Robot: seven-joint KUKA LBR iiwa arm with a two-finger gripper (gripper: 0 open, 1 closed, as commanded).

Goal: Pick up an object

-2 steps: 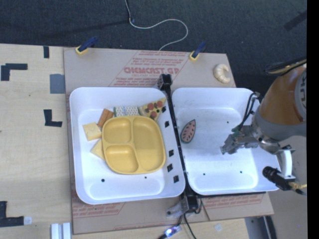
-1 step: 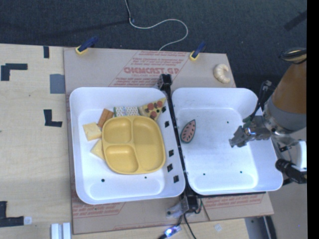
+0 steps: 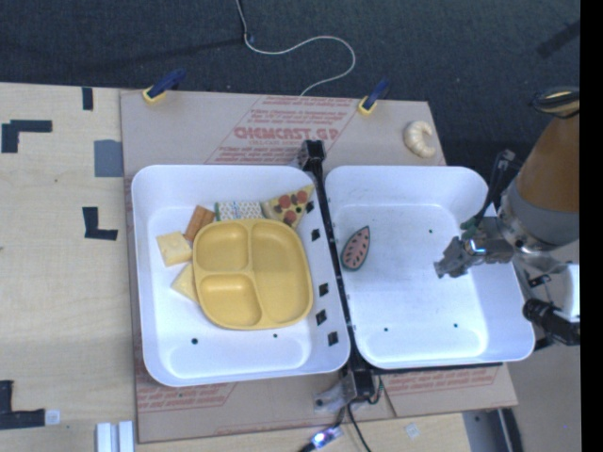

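1. Gripper (image 3: pixel 454 262) low over the right bin (image 3: pixel 415 347), toward its 3 o'clock wall; open or closed, cannot tell.
2. Watermelon-slice toy (image 3: pixel 355 249) lies at that bin's 9 o'clock, near the divider, well apart from gripper; bare floor between.
3. Left bin (image 3: pixel 236 356): yellow divided plate (image 3: pixel 252 273) centred, small toys crowded along 10–12 o'clock.

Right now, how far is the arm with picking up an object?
Nothing looks picked yet. The hand is low over the right bin, with no object seen in it. The watermelon-slice toy lies apart to its left. Reaching, gripping and lifting are left.
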